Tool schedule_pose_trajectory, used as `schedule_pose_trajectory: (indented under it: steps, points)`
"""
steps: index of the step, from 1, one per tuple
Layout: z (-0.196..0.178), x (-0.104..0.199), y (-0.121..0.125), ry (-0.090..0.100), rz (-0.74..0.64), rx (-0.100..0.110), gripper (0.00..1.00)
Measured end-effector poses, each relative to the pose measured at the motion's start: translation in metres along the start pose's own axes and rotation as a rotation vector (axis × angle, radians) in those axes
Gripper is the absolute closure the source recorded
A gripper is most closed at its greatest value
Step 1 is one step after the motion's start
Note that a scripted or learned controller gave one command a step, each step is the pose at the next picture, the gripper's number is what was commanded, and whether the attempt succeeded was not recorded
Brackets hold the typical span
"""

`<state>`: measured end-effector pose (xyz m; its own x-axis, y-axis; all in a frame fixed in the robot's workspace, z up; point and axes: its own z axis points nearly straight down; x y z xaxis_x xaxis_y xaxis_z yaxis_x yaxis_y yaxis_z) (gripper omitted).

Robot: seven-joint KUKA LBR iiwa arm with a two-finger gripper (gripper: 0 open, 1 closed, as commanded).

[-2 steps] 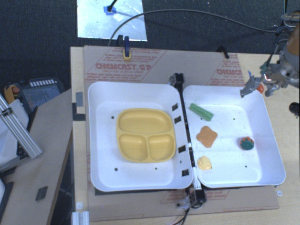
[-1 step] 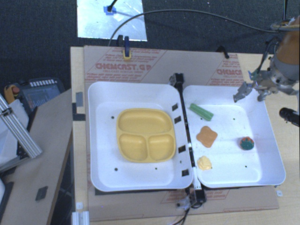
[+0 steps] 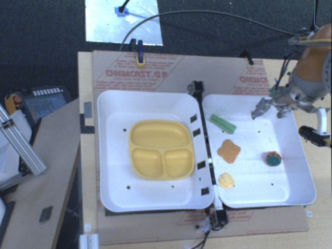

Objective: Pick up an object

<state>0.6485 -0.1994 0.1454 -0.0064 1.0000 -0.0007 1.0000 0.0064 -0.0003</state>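
Note:
The right bin (image 3: 290, 191) holds a green stick-shaped piece (image 3: 222, 123) near its far left, an orange flat piece (image 3: 229, 150) in the middle, a pale yellow lump (image 3: 226, 180) toward the front, and a small green and red ball (image 3: 273, 158) at the right. My gripper (image 3: 271, 109) hangs over the bin's far right corner, above and to the right of the green stick. Its fingers are spread apart with nothing between them.
The left bin (image 3: 111, 139) carries a yellow divided tray (image 3: 160, 149). A black clamp strip (image 3: 203, 144) runs between the two bins. Cables cross the dark floor behind the bench, and a metal plate (image 3: 122, 13) lies at the far left.

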Motion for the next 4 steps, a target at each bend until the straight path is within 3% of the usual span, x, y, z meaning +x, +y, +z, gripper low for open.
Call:
schedule_pose_trajectory:
  steps: [1, 2, 4]
  points:
    - [0.055, 0.003, -0.01, 0.001, 0.004, 0.002, 0.0]
    - [0.04, 0.002, -0.007, -0.001, 0.002, -0.007, 1.0]
    - [-0.075, -0.002, 0.007, -0.003, 0.001, -0.01, 1.0]
